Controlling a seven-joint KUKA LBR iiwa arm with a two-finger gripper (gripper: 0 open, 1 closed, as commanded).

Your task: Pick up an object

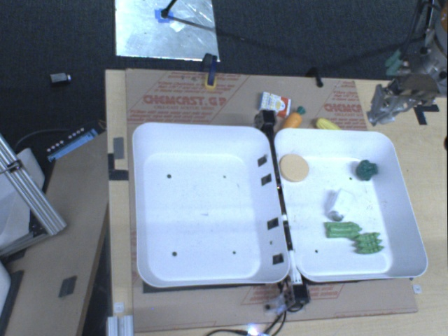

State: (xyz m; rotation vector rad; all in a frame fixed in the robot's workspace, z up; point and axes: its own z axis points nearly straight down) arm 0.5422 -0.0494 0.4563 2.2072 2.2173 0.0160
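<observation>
Gripper above right bin's far corner

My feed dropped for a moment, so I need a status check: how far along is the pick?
Done: nothing looks picked; the tan disc, dark green lump, white piece and green pods all lie in the right bin. In hand: the gripper is over the bench beyond the bin's far right corner, with no object seen between its fingers. Left: move over the bin, descend, grasp and lift an object.
</observation>
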